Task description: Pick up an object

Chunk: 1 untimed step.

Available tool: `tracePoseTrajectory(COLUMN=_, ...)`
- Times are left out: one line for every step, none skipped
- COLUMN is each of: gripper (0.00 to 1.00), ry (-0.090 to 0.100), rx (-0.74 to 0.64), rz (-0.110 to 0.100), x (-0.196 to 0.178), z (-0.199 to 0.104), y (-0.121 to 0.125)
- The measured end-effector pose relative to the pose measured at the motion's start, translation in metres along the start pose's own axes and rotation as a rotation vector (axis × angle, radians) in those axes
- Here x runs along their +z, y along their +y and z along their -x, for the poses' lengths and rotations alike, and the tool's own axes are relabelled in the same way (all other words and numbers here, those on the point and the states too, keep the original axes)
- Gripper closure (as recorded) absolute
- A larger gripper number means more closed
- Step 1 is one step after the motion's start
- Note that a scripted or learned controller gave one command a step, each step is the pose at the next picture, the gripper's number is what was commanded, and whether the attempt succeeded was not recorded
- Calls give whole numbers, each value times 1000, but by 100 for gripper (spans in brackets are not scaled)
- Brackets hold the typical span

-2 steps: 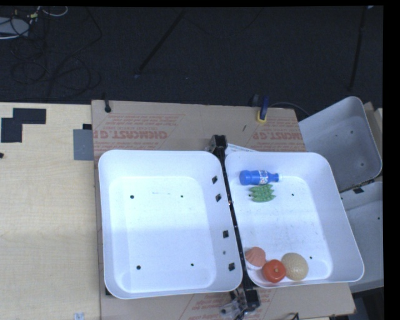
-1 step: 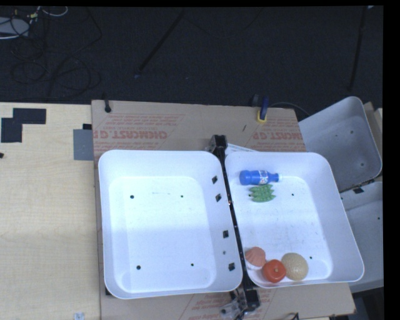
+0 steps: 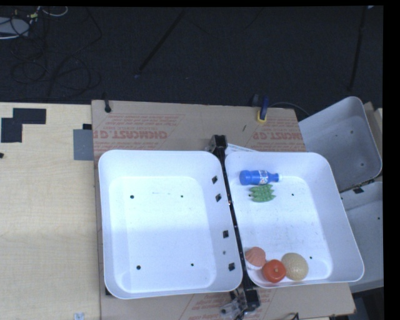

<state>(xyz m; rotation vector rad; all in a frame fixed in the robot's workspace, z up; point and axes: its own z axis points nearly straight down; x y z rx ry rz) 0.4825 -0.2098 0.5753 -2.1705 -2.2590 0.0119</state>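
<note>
Two shallow white bins sit side by side on a cardboard-covered bench (image 3: 187, 128), with every candidate for the pick gathered in the right bin (image 3: 337, 206). A blue bottle (image 3: 257, 177) lies on its side near that bin's far edge, its long axis running across the bin with the white cap toward the right, and a small green object (image 3: 262, 194) rests just beside it on the near side. Three round pieces cluster in the near-left corner: a pink one (image 3: 255, 256), a red one (image 3: 274, 270) and a pale tan one (image 3: 295, 265), the red touching both neighbours. The left bin (image 3: 109, 206) adjoins it along a black-clipped seam. The claw's state cannot be told from here. Beyond the bench lie dark floor and loose cables (image 3: 37, 15).
</note>
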Motion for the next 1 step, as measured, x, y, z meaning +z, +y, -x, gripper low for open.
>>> tracePoseTrajectory(gripper=0, ry=0, rx=0, rz=-1, x=0, z=0, y=0)
